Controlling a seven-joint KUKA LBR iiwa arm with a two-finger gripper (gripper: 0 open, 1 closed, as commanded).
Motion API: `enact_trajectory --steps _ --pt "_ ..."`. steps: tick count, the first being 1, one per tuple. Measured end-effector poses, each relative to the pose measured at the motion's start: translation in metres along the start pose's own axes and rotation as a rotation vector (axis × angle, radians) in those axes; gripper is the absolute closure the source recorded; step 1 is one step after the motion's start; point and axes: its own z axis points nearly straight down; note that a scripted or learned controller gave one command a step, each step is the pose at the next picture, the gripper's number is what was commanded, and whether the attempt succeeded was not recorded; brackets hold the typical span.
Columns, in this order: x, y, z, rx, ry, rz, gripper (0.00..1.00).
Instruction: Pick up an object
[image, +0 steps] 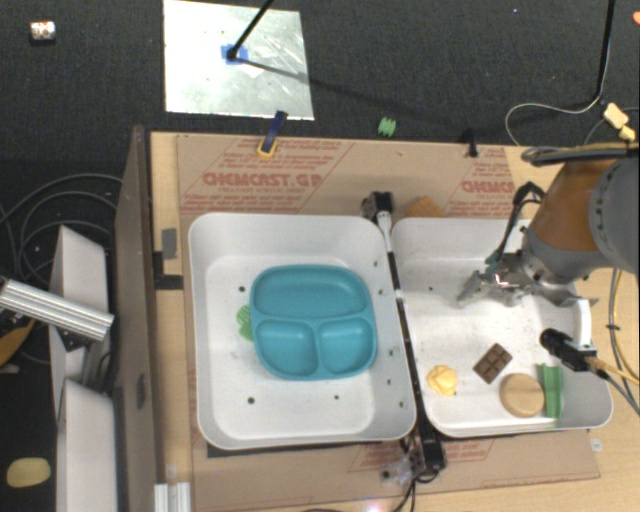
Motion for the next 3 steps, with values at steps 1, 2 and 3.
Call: enact_trajectory --steps 1,2,3 --pt "-0.016 -0.098 -0.003 0.002 0.000 0.005 0.00" --pt "-0.014 -0.091 -0.015 -0.008 -0.002 -0.002 1.00" --pt "0.101 -0.014 -0.110 -0.020 0.001 -0.018 1.00"
